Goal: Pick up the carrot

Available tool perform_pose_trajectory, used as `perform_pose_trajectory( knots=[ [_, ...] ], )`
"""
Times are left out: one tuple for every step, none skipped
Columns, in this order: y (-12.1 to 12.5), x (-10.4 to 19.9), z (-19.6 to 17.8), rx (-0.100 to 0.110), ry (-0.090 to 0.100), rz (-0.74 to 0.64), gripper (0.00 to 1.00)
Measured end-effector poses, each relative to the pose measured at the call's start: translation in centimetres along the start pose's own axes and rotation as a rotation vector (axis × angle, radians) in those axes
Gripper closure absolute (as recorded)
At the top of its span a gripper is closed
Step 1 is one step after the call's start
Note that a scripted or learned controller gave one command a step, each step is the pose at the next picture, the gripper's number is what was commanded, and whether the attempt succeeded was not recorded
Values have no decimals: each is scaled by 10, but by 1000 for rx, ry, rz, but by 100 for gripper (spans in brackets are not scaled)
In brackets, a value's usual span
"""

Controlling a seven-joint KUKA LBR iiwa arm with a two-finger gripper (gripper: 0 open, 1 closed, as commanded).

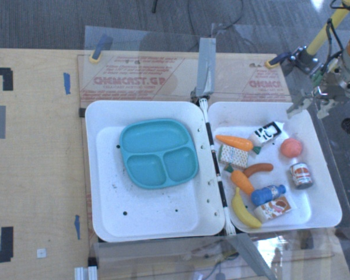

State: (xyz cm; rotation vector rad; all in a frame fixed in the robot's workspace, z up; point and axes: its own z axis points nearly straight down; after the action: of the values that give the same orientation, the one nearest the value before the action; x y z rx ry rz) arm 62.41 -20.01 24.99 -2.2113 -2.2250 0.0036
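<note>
The surface (35, 156) bears two white bins (99, 156); the left holds one teal divided plate (158, 153); the right bin (324, 185) holds the small things. The gripper (315, 95) hangs at that bin's far right corner, well apart from its contents; whether it is released or clenched I cannot tell; so the pick looks not yet begun. Counted: two carrots, the leafy carrot (235, 141) near the divider, a stubbier one (241, 181) below; one banana (242, 210); one sausage (258, 169); one ball (291, 147); one can (301, 175).
</note>
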Motion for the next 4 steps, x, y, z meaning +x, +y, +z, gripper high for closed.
perform_pose_trajectory(
  knots=[
    [-38, 52, 35, -1, 0, -491, 0],
    [21, 94, 65, -8, -6, -866, 0],
    [-29, 101, 161, -10, -6, -928, 0],
    [-52, 116, 66, -6, -4, -918, 0]
  ],
)
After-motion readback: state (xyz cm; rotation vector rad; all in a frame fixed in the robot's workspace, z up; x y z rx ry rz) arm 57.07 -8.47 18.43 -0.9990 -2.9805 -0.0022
